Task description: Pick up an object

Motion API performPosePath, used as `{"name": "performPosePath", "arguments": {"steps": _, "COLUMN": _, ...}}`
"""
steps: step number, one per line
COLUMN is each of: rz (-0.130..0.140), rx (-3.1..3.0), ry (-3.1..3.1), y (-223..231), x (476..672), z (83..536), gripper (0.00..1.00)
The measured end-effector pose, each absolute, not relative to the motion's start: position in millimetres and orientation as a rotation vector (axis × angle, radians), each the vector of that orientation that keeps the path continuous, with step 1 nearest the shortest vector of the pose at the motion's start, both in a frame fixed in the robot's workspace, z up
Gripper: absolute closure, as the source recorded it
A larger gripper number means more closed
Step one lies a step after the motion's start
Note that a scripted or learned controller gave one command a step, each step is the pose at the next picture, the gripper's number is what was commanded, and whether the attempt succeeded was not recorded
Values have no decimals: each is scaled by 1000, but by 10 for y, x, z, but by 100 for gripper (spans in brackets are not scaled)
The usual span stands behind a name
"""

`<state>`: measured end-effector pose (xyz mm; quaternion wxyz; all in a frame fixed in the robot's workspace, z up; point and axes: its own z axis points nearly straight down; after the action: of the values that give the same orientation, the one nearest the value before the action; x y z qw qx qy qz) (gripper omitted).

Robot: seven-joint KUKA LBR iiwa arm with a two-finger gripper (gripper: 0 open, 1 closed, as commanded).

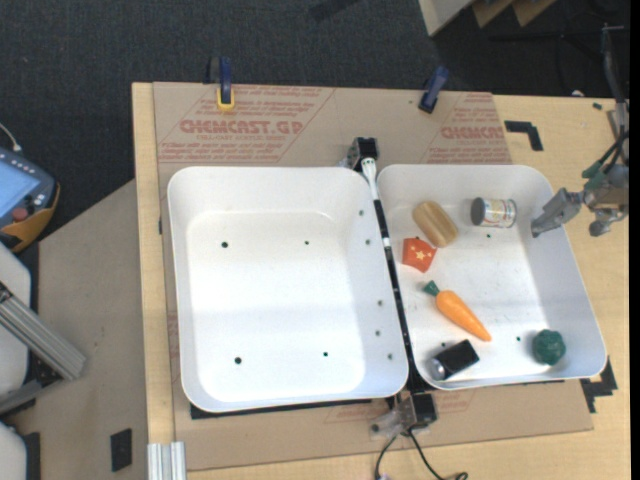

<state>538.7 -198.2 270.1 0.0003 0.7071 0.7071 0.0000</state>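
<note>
The 2 white bins sit side by side on the brown board surface [300,128]. The left bin [200,208] and the right bin [570,268] are shallow moulded plastic with rounded corners and meet along a dark seam.

The carrot [462,313] is a smooth orange cone with a small green stub. Its long axis runs on a diagonal, with the green end toward the upper left and the tapered tip toward the lower right. It lies near the middle of the right bin, well apart from the tool [585,203], which sits at that bin's upper right rim, so the carrot is down and to the left of it.

Whether the tool is spread or closed cannot be told, as its grey metal parts are small and blurred; nothing is seen in its hold.

Closest to the tool is a small cylinder [494,211] with a silvery body, lying on its side. Just left of it is a tan rounded loaf shape [435,223], tilted on a diagonal. Below that lies a red block [419,254] with a pale mark. A dark green ball [548,346] rests in the lower right corner, and a black boxy item [456,358] lies by the lower rim.
</note>
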Motion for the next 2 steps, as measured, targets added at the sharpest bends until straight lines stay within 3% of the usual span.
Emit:
{"name": "performPosePath", "arguments": {"steps": 1, "rz": -10, "rx": 2235, "ry": 2228, "y": -1910, "x": 4810, "z": 1547, "gripper": 0}}
{"name": "performPosePath", "arguments": {"steps": 2, "rz": 2, "rx": 2214, "ry": 2218, "y": -2252, "x": 5369, "z": 2004, "gripper": 0}}
